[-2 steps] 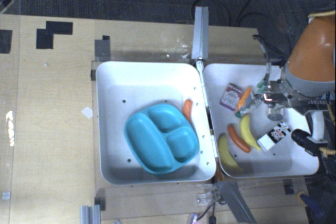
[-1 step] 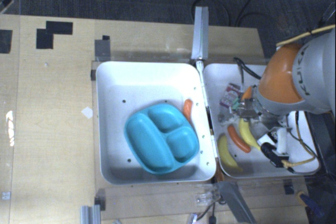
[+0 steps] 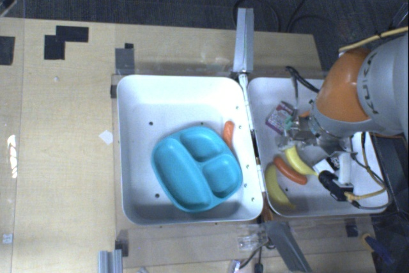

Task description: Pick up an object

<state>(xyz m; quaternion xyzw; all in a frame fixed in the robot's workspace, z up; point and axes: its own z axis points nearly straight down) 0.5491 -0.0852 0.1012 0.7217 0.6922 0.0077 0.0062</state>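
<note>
Claw [image 3: 300, 132] — grip state untellable — above curved yellow banana [image 3: 298, 161], beside smooth orange sausage [image 3: 291, 170].

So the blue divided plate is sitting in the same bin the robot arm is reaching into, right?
Not quite. The camera view shows the blue divided plate in the left bin, while the arm's gripper reaches into the right bin, over the bananas.

Blue divided plate [image 3: 197, 167] in left bin [image 3: 134, 137]; arm [image 3: 361, 93] over right bin [image 3: 370, 201].
</note>
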